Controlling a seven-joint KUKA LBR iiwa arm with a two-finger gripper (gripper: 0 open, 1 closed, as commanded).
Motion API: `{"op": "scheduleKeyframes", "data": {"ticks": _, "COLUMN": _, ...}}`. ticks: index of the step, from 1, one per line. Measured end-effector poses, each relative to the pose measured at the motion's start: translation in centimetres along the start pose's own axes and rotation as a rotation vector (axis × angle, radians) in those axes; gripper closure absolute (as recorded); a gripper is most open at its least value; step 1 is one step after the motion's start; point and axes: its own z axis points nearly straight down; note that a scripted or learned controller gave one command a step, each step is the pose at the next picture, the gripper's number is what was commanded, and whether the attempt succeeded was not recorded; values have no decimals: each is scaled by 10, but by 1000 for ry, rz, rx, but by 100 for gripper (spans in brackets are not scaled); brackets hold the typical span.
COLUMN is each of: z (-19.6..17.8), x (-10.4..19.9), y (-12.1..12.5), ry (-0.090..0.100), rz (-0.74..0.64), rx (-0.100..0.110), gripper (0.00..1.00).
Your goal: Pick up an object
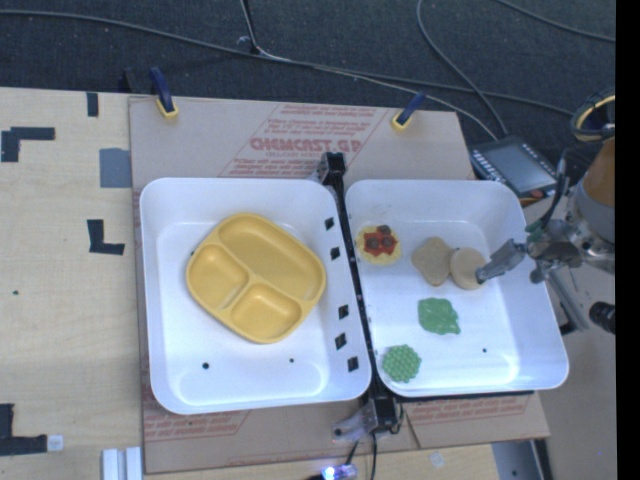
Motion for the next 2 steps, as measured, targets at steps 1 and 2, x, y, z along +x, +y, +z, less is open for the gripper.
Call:
{"op": "scheduleKeyframes", "data": {"ticks": 1, "z": -6, "x": 1, "y": 3, "ry": -3, "rz": -4, "rx": -10, "gripper": 0}}
{"op": "scheduleKeyframes", "data": {"ticks": 2, "z": 58, "x": 3, "y": 7, "ry": -1, "rz": -4, "rx": -5, "gripper": 0}}
